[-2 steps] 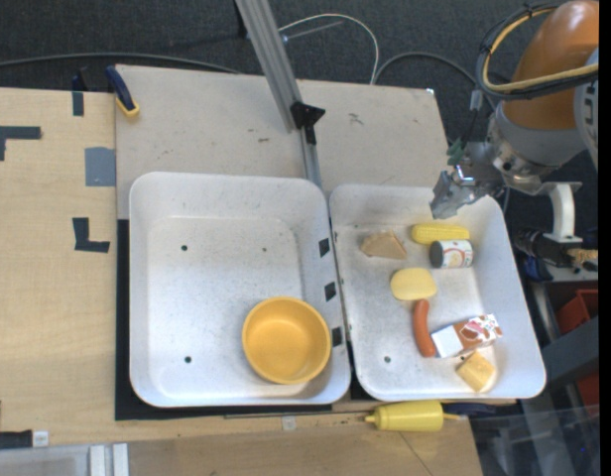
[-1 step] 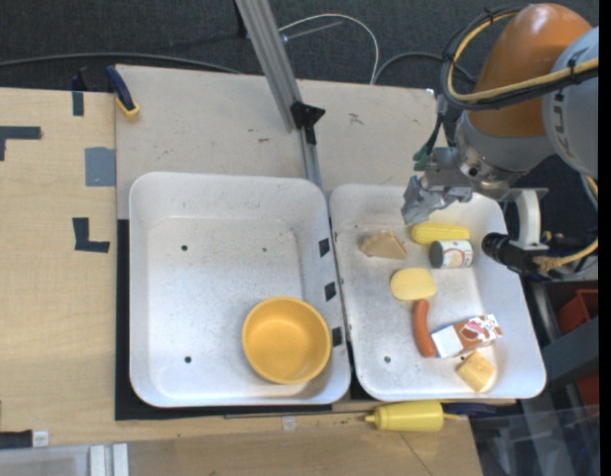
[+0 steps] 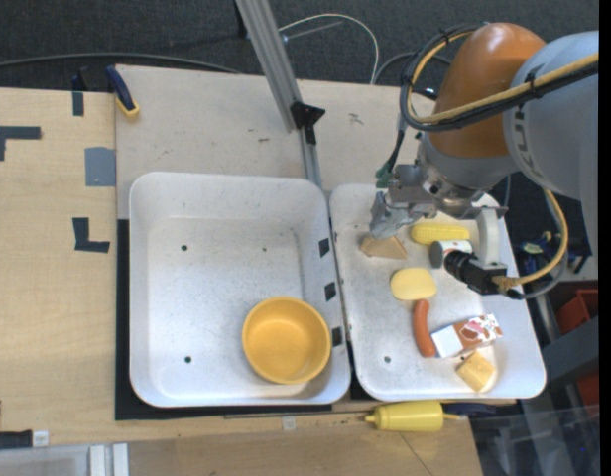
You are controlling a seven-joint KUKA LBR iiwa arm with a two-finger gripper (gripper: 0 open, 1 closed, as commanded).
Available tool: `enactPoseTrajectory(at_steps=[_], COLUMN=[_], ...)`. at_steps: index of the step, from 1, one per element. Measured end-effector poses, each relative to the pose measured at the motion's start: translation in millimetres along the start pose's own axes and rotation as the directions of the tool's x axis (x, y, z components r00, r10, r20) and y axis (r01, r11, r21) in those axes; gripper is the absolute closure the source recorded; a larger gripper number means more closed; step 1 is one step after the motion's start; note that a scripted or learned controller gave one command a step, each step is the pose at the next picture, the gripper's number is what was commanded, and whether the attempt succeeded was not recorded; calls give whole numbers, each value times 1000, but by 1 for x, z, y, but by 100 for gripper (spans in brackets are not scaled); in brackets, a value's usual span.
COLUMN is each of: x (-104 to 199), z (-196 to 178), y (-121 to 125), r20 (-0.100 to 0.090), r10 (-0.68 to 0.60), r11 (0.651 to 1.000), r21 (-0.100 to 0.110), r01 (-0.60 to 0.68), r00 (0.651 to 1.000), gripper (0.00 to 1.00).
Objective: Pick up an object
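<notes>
My gripper (image 3: pixel 387 224) hangs low over the back left part of the right bin (image 3: pixel 370 355), its tips right above a tan wedge-shaped piece (image 3: pixel 385 248). Whether the tips touch the wedge I cannot tell. Beside it to the right lies a yellow corn cob (image 3: pixel 439 232). Further forward in the same bin are a pale yellow lemon-like piece (image 3: pixel 413 285), a red sausage (image 3: pixel 423 328), a small red-and-white carton (image 3: pixel 467 334) and a yellow cheese wedge (image 3: pixel 477 371).
A yellow bowl (image 3: pixel 285 339) sits at the front right of the left bin (image 3: pixel 186 216). A yellow mustard bottle (image 3: pixel 410 417) lies on the bench in front of the right bin. A metal pole (image 3: pixel 276 58) slants up behind the bins.
</notes>
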State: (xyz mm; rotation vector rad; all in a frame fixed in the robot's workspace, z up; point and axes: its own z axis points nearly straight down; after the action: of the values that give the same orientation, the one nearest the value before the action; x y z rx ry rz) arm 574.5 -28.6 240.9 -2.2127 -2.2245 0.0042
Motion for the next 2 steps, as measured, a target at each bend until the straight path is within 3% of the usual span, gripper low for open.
enactPoseTrajectory(at_steps=[2], x=[106], z=[-4], y=[-31], r20=[0], r10=[-2], r11=[1000], r21=[0], r01=[2], r00=[1000], gripper=[100])
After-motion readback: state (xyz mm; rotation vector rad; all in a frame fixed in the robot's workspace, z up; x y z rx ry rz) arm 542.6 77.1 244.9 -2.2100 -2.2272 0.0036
